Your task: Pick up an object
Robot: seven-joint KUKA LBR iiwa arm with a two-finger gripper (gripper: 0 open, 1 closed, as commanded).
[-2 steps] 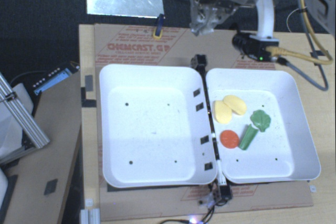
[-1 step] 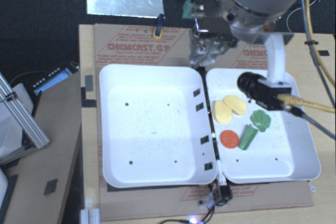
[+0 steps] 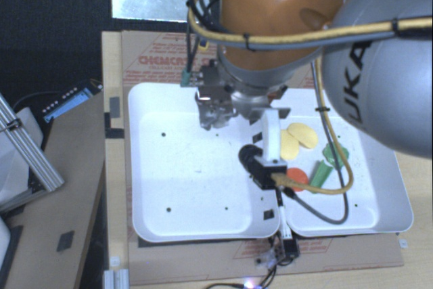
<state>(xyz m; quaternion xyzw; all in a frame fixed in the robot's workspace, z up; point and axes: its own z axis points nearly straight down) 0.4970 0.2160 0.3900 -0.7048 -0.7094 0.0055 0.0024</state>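
Observation:
My gripper [image 3: 215, 116] hangs over the far part of the left bin [image 3: 137, 166], close to the ridge between the two bins. Nothing shows between its tips. The loose objects lie in the right bin [image 3: 389, 212]: two pale yellow pieces [image 3: 301, 135] near the ridge, a green piece [image 3: 322, 172] lying at a slant, another green piece [image 3: 336, 153] just beyond it, and a red-orange piece [image 3: 296, 176] beside them. The arm's grey and orange body hides the far part of the right bin.
A black fitting with a yellow cable [image 3: 256, 166] hangs from the arm over the ridge between the bins. Both bins rest on a cardboard sheet [image 3: 155, 57]. A metal frame [image 3: 27, 152] stands at the left, off the bench.

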